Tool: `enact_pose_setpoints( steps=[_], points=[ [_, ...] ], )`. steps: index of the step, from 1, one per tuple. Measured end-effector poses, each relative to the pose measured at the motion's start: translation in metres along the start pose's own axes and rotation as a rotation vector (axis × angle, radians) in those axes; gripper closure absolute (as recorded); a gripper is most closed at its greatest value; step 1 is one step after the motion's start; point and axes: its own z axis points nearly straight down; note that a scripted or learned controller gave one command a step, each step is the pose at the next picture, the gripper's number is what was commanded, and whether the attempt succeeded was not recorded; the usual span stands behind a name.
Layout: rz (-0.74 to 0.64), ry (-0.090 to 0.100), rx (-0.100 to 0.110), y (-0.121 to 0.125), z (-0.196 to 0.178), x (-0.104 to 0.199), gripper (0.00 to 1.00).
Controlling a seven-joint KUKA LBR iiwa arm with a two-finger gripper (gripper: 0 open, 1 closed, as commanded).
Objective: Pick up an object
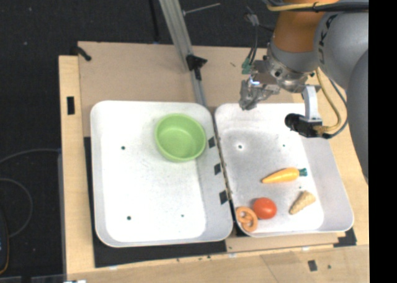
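Pretzel: 6 o'clock rim of right bin, touching tomato.
Carrot, cone: 4 o'clock of bin centre.
Bowl: left bin, 1 o'clock.
Gripper: 11 o'clock corner of right bin, nothing held (whether spread or together, cannot tell).
Risk: descending here probably meets bare floor, objects well apart.

Bright even overhead light, faint shadows, slightly soft, grainy focus.
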Motion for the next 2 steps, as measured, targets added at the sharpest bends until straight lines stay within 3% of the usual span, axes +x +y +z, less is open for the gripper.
enact_pose_setpoints(
  steps=[2],
  points=[
    [-0.002, 0.002, -0.002, -0.003, 0.004, 0.115, 1.00]
  ],
)
